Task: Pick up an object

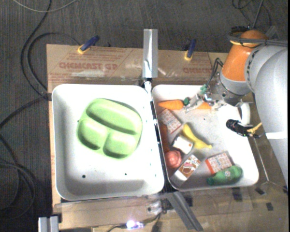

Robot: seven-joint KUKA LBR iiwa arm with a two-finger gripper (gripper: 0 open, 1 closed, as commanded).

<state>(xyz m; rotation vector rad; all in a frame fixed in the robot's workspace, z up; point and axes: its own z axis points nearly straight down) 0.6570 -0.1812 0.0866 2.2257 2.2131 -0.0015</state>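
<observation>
Objects lie crowded in the right bin (253, 175): a carrot (171, 104) at 11 o'clock, a banana (195, 136) near the middle, small cartons (170, 121) around it, and a green bottle (225, 175) at 5 o'clock. At 1 o'clock the hand (206, 96) hovers low beside the carrot's green end — whether it is apart or together I cannot tell. A green moulded piece (110, 127) fills the left bin (63, 178).
</observation>
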